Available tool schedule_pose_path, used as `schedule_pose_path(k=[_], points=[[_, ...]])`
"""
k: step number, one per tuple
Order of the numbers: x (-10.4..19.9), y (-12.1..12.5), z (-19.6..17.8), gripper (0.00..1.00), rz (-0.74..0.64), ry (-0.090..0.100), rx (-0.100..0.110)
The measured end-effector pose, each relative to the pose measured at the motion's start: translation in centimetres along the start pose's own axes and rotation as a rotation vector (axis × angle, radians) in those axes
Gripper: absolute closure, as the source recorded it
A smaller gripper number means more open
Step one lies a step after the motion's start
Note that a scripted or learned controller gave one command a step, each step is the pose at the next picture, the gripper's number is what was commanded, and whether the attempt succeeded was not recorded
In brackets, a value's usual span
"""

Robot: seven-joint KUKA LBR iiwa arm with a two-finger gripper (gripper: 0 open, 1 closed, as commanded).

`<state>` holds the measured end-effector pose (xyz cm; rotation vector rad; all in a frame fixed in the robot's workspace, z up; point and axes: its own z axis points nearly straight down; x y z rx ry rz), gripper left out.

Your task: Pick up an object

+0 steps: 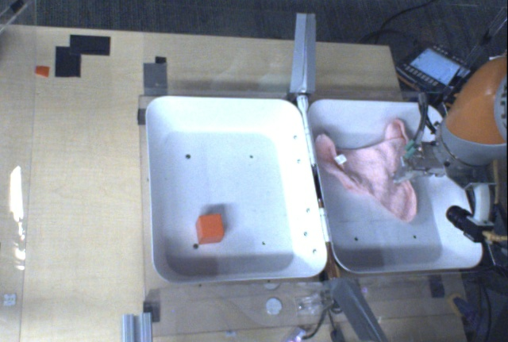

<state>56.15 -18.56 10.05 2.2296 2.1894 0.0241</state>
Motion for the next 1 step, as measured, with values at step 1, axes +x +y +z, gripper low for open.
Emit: schedule_pose_path(k=[1], points=[[7.33,3.76,-8.30,1.00,-0.122,0.002,0.018]])
